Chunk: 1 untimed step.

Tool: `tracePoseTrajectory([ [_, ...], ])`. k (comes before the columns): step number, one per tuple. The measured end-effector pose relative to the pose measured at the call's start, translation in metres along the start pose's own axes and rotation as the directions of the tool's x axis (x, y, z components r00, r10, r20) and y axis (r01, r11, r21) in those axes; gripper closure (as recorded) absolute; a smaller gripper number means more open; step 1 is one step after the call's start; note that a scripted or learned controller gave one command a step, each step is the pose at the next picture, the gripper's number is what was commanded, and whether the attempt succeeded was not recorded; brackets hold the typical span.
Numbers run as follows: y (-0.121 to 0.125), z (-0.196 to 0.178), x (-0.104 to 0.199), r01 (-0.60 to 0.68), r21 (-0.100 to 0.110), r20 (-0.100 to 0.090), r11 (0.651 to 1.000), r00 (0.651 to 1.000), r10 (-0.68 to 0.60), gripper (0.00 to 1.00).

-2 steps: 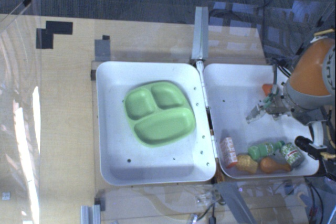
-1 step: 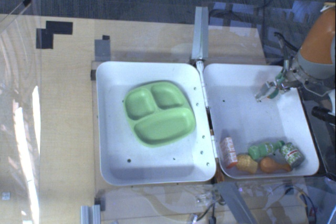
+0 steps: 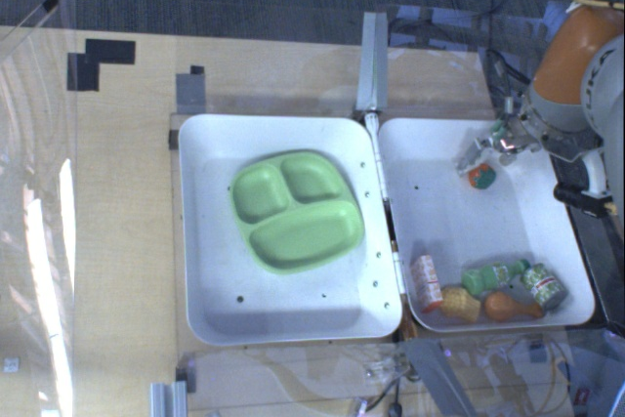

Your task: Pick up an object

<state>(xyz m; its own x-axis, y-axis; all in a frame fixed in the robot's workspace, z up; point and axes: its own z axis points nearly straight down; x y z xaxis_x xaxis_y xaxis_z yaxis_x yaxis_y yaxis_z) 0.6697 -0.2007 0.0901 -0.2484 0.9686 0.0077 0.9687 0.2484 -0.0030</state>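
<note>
So the gripper (image 3: 485, 155) sits over the upper part of the right bin (image 3: 547, 210), and right at its tip there's a small round thing (image 3: 480, 177), orange-red with a bit of green on it, looks like a toy fruit or veg. Honestly can't tell if the pincer is open, closed or actually has that piece, it's too small and blurry there, and the object may simply be lying on the bin floor just beside it. My guess on handling: light, hard plastic, smooth and rounded, so it'll likely roll or squirt out if pinched off-centre; grab across the widest part, squarely. Other options sit along the bin's lower edge: a little can (image 3: 425, 280), a green bottle (image 3: 493, 276), another can (image 3: 543, 287), some yellowish-orange pieces (image 3: 485, 306). The left bin (image 3: 205, 308) holds a green divided plate (image 3: 296, 210).
</note>
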Motion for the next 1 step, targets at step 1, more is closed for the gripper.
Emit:
tracePoseTrajectory([
  [1,0.0042,-0.0135,-0.0012,0.008,-0.018,0.016,1.000,1.000,-0.008,1.00],
])
